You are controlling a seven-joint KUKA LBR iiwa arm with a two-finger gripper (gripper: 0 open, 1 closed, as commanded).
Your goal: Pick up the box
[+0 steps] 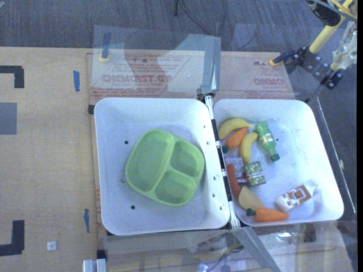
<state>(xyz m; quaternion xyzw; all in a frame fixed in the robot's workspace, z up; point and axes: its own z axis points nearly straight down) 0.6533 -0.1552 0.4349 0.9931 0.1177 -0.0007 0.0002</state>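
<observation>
A small green and white box (pixel 254 173) lies in the middle of the right bin (pixel 322 152), between a yellow banana (pixel 248 147) and a pale yellow wedge (pixel 250 198). A white carton with orange print (pixel 295 197) lies on its side near that bin's front right corner. My gripper (pixel 330 75) hangs at the top right, beyond the back right corner of the right bin and well apart from the box. Nothing shows between it and the bin.
The right bin also holds a second banana (pixel 231 126), a carrot (pixel 235 138), a green bottle (pixel 266 140), a red sausage-like piece (pixel 232 178) and another carrot (pixel 270 214). A green divided plate (pixel 164 167) fills the middle of the left bin (pixel 110 123).
</observation>
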